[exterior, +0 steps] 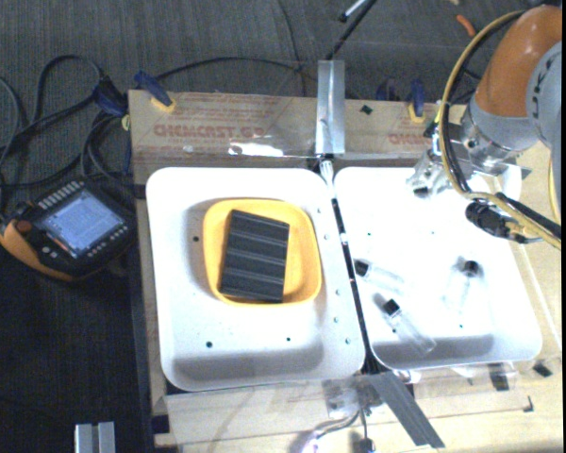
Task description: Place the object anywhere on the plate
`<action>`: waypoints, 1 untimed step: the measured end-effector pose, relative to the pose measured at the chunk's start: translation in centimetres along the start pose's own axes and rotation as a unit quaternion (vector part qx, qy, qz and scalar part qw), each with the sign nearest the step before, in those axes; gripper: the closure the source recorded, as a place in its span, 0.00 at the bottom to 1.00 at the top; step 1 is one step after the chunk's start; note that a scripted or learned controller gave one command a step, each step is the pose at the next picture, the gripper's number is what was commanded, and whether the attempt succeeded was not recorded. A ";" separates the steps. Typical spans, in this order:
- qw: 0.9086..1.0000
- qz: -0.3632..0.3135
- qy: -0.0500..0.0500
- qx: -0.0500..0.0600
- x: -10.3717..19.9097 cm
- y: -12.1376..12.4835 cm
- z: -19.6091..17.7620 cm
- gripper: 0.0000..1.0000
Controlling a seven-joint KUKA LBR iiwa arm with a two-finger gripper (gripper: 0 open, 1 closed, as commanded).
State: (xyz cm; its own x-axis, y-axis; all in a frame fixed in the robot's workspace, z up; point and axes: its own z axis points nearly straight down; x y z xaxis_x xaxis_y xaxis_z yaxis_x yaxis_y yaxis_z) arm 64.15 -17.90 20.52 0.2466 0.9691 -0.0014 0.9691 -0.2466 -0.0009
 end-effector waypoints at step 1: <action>1.000 0.000 0.000 0.000 0.0 0.0 0.0 0.00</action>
